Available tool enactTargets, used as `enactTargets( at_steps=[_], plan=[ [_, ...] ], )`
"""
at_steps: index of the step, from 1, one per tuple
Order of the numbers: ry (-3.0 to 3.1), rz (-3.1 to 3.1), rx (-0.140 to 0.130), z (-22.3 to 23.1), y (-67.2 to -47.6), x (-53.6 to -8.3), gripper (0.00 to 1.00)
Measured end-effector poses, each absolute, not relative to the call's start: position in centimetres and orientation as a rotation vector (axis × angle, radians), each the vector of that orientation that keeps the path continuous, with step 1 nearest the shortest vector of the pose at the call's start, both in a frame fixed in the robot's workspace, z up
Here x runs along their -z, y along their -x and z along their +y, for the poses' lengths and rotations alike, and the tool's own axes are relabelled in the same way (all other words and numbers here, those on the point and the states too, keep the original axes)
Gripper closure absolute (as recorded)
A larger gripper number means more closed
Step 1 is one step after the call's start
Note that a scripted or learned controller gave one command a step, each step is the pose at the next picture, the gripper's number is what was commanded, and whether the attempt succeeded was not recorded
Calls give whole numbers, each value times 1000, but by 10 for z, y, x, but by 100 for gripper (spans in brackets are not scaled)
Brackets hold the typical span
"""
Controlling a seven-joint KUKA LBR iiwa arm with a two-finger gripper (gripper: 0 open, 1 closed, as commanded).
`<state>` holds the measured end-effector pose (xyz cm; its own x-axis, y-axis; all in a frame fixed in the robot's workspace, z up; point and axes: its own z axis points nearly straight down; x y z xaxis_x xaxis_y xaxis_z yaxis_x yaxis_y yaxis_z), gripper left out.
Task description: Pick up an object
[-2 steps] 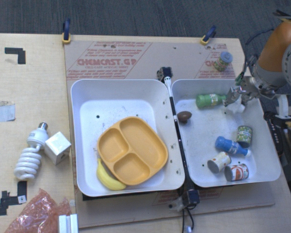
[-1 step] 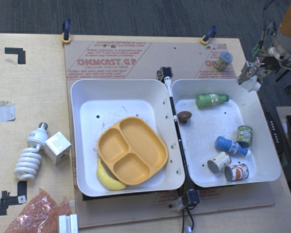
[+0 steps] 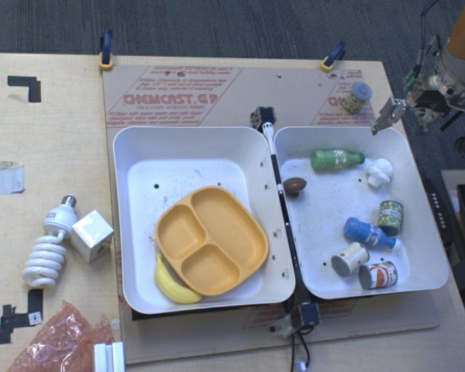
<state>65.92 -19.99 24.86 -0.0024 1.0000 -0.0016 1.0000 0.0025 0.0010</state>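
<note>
The right bin [image 3: 418, 169] holds several items: a green bottle [image 3: 337, 159], a brown egg-shaped object [image 3: 294, 185], a white crumpled piece [image 3: 379, 172], a green can [image 3: 390, 216], a blue bottle [image 3: 368, 233], a small pale can [image 3: 349, 259] and a red can [image 3: 378, 275]. My gripper [image 3: 405, 108] hangs above the bench just past the right bin's far right corner, apart from all of them. Nothing can be seen held in it.
The left bin [image 3: 139, 161] carries an orange divided plate [image 3: 211, 240] lying partly over a banana [image 3: 173, 284]. A small jar [image 3: 358, 98] stands on the board behind the right bin. On the bench at left lie a spiral bulb [image 3: 48, 242], a white cube [image 3: 91, 235] and a red mesh bag [image 3: 62, 339].
</note>
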Motion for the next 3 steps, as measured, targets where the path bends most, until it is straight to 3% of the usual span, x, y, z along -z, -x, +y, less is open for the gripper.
enactTargets(
  at_steps=[1, 2, 3],
  plan=[
    [-2220, 2221, 0, -200, -659, -125, 0],
    [-2225, 2229, -4, -219, -567, -92, 0],
    [-2221, 2220, -4, -221, -568, -103, 100]
  ],
)
